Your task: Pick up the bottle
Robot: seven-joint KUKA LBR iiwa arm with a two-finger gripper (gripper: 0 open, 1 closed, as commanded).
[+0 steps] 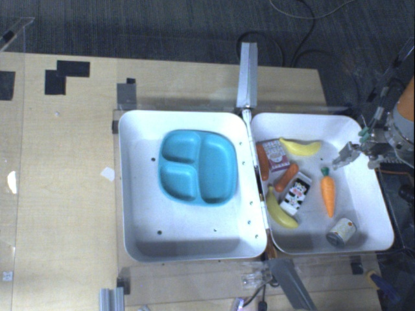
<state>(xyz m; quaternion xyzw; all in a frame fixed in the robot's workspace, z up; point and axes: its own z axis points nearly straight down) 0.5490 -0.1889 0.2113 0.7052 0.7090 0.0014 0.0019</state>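
We see the bottle (341, 231) lying untouched in the right bin's (382, 206) near corner. Farther back, our gripper (345, 155) hovers over that bin's far side, fingers apart and empty; the whole pick remains.

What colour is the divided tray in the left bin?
The divided tray is light blue, plain with no pattern; the camera view shows it clearly.

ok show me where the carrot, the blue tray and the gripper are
carrot (329, 196), camera view, middle of its orange body
blue tray (198, 166), camera view, centre ridge between its compartments
gripper (345, 154), camera view, at its tip
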